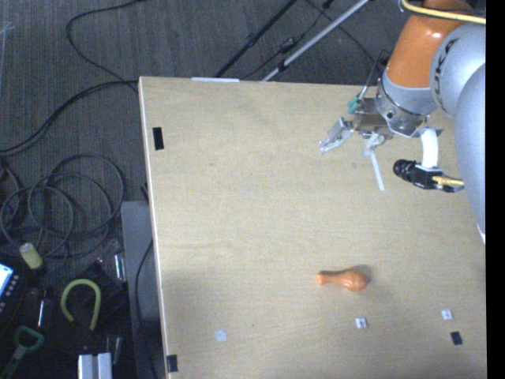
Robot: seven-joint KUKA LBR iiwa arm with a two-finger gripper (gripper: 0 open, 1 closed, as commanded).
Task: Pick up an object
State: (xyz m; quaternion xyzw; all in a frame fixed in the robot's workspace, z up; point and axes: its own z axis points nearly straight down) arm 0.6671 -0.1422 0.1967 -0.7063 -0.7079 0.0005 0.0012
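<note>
Camera view first: the gripper (353, 150) hangs over the upper right of the tan board (237, 212), its two fingers spread apart with nothing between them. An orange pear-shaped object (345, 279) lies well apart from it, toward the near edge and almost straight below the gripper in this view. Its long axis runs left to right, narrow neck pointing left, so I'd guess the fingers want to close across that neck-to-bulb line.

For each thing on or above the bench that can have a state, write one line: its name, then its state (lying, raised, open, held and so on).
Orange object: lying on its side on the bench surface, free, nothing touching it.
Tool: raised over the far part of the bench, fingers spread open, nothing between them, well apart from the orange object.
Bench surface: flat, with small dark and white markers near its edges.
</note>
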